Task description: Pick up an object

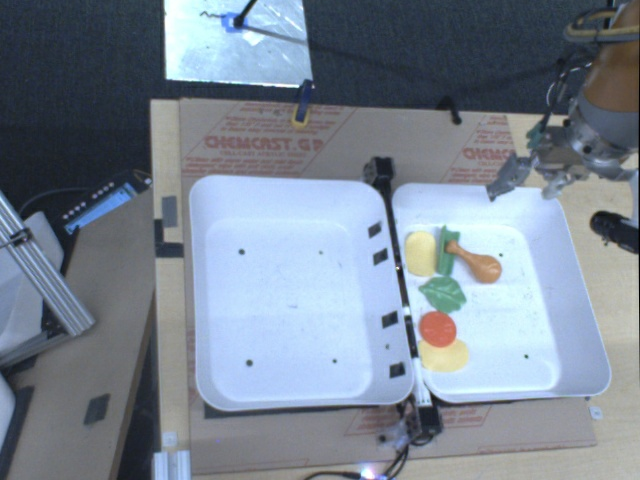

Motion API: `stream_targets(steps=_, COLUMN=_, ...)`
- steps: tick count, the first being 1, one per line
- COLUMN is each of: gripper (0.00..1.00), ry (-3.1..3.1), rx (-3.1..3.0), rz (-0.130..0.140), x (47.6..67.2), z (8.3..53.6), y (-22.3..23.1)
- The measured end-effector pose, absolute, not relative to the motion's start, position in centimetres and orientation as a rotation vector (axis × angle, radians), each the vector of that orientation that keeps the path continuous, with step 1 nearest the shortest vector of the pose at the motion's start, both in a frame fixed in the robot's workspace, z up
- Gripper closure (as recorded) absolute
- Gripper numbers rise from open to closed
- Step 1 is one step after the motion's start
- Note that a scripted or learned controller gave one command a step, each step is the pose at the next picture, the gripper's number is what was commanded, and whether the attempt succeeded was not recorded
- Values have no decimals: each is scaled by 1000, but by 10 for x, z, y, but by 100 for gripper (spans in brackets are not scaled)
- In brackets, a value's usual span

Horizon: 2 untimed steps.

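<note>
Several toy foods lie in the left half of the right bin (560,298): a yellow piece (421,253), a green stalk (446,243), a brown drumstick (476,263), a green leaf (442,293), a red tomato (437,328) and a yellow disc (448,357). My gripper (524,183) hangs above the bin's far rim, up and to the right of the drumstick. Its two fingers are spread apart, open, with nothing between them.
The left bin (290,198) adjoins the right one along a seam with black clips (381,258). Both stand on a cardboard sheet (260,138). A yellow-and-blue clamp (301,108) and a silver sheet (235,28) lie beyond the bins.
</note>
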<state>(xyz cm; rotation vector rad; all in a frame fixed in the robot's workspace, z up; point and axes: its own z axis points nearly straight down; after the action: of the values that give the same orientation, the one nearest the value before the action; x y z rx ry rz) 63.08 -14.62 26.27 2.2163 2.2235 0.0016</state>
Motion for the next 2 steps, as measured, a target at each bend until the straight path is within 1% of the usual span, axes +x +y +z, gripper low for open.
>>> stream_targets(steps=1, gripper=100, ry=2225, rx=2211, rz=5, x=632, z=274, y=-146)
stream_targets(steps=2, gripper=100, ry=2234, rx=2211, rz=2, x=670, z=213, y=-87)
